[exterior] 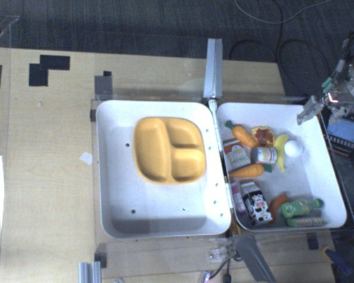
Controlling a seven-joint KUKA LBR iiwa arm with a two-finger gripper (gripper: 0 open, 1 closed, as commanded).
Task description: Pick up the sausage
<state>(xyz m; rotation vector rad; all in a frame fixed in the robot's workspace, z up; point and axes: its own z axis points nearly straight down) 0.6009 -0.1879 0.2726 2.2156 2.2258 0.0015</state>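
The sausage (277, 203) is a short red-brown piece lying near the front of the right bin (318, 175). It rests between a small printed carton (256, 205) and a green bottle (300, 207). My gripper (327, 99) hovers at the bin's back right corner, well away from the sausage and above the rim. Nothing is seen held in it.
The right bin also holds two orange carrots (243, 135) (246, 171), a can (264, 155), a white ball (292, 148), a yellow banana (281, 146) and a pizza slice (263, 135). A yellow divided tray (168, 149) sits in the left bin (118, 205). A metal post (213, 69) stands between the bins.
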